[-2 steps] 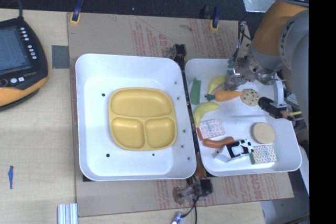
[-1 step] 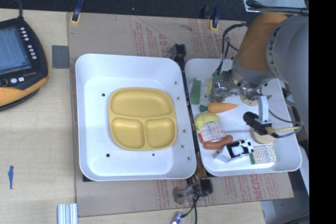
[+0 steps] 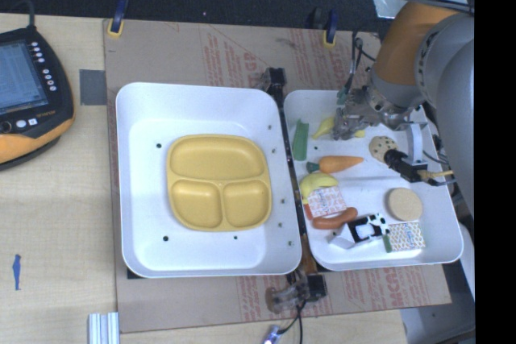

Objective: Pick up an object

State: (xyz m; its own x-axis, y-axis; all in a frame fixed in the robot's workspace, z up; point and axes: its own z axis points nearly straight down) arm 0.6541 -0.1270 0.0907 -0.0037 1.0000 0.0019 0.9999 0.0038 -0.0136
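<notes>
The right bin (image 3: pixel 451 242) holds several small items: an orange carrot (image 3: pixel 340 164), a green strip (image 3: pixel 301 139), a yellow piece (image 3: pixel 325 126), a yellow-green fruit (image 3: pixel 318 182), a red-and-white packet (image 3: pixel 326 203), a red sausage (image 3: pixel 334 219), a black-and-white block (image 3: pixel 367 230), a tan round disc (image 3: pixel 403 204), a holed cookie (image 3: pixel 381 147) and a patterned packet (image 3: pixel 405 237). My gripper (image 3: pixel 350 123) hangs low at the bin's far left part, right beside the yellow piece and just above the carrot.
The left bin (image 3: pixel 137 173) contains a yellow divided tray (image 3: pixel 218 180). A teach pendant (image 3: pixel 28 93) lies on the bench at far left. Clamps (image 3: pixel 118 15) sit along the back edge of the brown board. The grey arm (image 3: pixel 435 52) covers the right bin's far right corner.
</notes>
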